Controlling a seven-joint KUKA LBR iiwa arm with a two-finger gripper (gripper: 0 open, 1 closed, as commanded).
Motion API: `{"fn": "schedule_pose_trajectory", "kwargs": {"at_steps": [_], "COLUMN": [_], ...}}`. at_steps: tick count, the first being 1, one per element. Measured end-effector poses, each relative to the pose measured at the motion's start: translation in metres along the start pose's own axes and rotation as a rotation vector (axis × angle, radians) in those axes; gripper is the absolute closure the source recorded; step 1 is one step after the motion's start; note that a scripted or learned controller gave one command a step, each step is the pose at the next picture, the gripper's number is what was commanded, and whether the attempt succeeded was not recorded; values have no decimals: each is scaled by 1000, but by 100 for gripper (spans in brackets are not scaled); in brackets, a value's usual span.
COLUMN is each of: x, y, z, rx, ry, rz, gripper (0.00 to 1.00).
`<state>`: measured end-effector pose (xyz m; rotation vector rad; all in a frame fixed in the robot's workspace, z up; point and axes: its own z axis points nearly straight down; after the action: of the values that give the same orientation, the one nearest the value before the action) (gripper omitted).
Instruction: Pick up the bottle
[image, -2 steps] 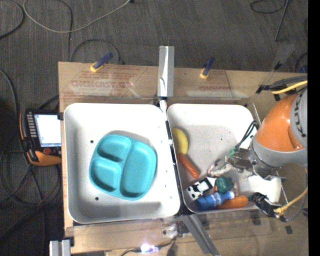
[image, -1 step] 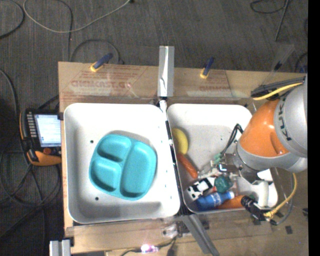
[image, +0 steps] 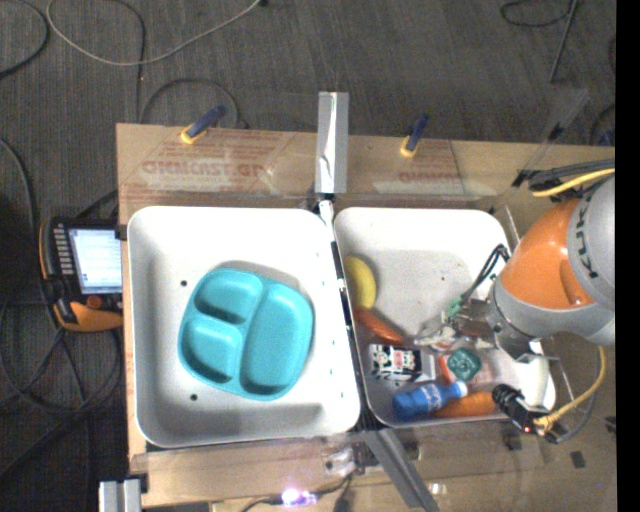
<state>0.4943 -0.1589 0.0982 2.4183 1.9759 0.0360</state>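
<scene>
Looking from the front wall of the right bin (image: 430, 225), you find the bottle (image: 428, 398) lying flat, long axis left-right, cap toward the arm (image: 555, 285). Just behind it the jaws (image: 452, 325) hover; whether clenched, you cannot tell.

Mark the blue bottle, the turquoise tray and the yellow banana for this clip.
blue bottle (image: 422, 399), camera view, middle of its blue body
turquoise tray (image: 247, 331), camera view, central divider ridge
yellow banana (image: 361, 281), camera view, middle of the fruit
</scene>
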Motion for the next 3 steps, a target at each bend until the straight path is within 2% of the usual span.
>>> {"fn": "schedule_pose_trajectory", "kwargs": {"at_steps": [1, 2, 3], "x": [-3, -2, 8], "y": [2, 1, -8], "z": [-10, -9, 6], "rx": [-5, -2, 10], "ry": [-6, -5, -13], "rz": [2, 2, -167], "gripper": [100, 0, 0]}}
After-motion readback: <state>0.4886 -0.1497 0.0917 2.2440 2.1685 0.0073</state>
